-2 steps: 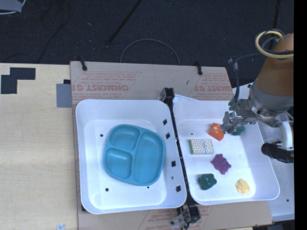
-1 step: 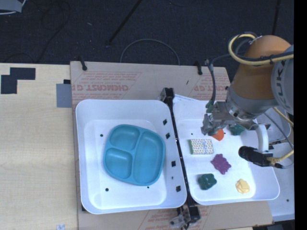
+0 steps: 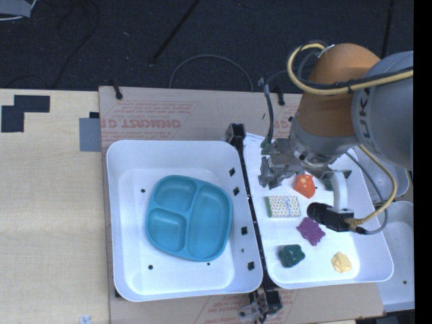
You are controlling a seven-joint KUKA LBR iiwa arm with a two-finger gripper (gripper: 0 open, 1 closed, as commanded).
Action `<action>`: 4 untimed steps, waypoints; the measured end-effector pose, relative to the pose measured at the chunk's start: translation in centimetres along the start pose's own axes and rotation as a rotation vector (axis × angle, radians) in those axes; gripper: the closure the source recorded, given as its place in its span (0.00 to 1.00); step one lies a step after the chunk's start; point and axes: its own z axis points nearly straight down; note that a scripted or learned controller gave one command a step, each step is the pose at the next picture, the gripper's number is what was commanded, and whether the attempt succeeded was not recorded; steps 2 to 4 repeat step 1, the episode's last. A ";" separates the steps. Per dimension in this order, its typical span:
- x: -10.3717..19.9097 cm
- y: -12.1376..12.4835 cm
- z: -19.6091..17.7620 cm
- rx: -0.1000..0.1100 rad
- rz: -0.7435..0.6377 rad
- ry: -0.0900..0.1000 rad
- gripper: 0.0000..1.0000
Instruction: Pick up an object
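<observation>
Orange toy (image 3: 304, 185) lies just beside the gripper (image 3: 273, 173), on its far side from the blue plate (image 3: 188, 216). It looks light, rigid and smooth; pinching across its narrow middle seems safest. Finger state unreadable.

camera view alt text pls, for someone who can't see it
A grey and orange robot arm reaches over the right bin, which holds an orange piece, patterned block, purple, green and yellow pieces. The left bin holds a blue plate.
</observation>
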 end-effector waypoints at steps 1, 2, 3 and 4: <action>6.3 0.0 0.4 0.001 0.000 0.000 1.00; 6.3 0.0 0.4 0.001 0.000 0.000 1.00; 6.3 0.0 0.4 0.001 0.000 0.000 1.00; 6.3 0.0 0.4 0.001 0.000 0.000 1.00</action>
